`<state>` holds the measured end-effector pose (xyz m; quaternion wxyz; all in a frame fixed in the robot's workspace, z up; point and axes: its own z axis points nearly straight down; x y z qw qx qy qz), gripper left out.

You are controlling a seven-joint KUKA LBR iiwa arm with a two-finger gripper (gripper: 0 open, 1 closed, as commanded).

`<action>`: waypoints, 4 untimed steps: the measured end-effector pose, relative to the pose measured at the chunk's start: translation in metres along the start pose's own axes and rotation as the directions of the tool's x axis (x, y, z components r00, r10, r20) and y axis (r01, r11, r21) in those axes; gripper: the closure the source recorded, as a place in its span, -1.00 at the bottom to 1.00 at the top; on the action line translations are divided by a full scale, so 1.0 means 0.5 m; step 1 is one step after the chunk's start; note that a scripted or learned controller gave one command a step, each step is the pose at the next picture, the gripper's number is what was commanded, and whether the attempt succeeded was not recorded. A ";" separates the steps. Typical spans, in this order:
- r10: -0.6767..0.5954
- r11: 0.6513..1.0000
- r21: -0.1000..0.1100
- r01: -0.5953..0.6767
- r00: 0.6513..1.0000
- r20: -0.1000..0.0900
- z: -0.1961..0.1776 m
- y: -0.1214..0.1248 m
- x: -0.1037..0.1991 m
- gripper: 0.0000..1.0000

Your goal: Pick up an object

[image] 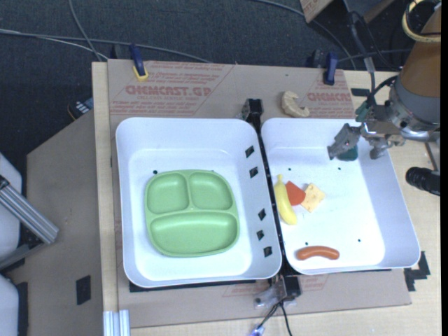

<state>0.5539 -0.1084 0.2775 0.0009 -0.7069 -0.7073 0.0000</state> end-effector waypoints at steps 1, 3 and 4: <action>0.000 1.000 0.006 0.000 1.000 -0.001 0.115 -0.012 0.016 -1.00; 0.001 1.000 0.006 -0.001 1.000 -0.001 0.322 0.004 0.024 -1.00; 0.001 1.000 -0.001 -0.001 1.000 -0.001 0.293 0.007 0.025 1.00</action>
